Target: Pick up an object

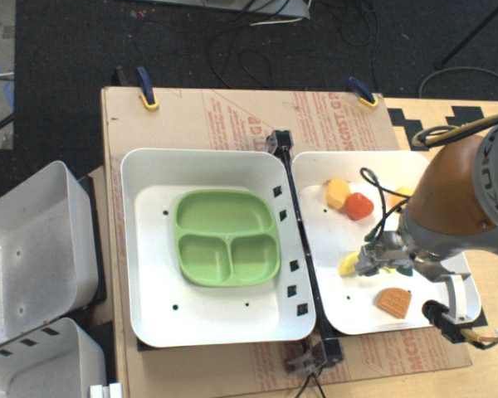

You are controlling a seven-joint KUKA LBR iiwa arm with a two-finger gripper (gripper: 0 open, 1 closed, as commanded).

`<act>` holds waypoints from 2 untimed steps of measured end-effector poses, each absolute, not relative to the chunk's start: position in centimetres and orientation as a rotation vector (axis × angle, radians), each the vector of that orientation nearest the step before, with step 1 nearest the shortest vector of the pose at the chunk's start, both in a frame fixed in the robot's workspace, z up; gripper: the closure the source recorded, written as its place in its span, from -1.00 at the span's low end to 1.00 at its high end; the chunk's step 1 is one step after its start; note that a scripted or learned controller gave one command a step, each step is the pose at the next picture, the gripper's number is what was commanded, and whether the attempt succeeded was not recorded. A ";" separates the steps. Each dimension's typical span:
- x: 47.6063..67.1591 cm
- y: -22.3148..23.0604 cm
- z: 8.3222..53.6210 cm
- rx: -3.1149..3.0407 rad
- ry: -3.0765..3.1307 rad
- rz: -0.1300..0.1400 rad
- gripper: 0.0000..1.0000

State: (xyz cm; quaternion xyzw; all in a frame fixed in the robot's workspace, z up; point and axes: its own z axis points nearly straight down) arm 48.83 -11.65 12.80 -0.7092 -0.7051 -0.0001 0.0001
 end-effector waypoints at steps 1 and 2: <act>49.4 -12.3 17.4 -2.222 -2.226 -0.003 1.00; 49.4 -12.4 23.7 -2.222 -2.230 -0.006 1.00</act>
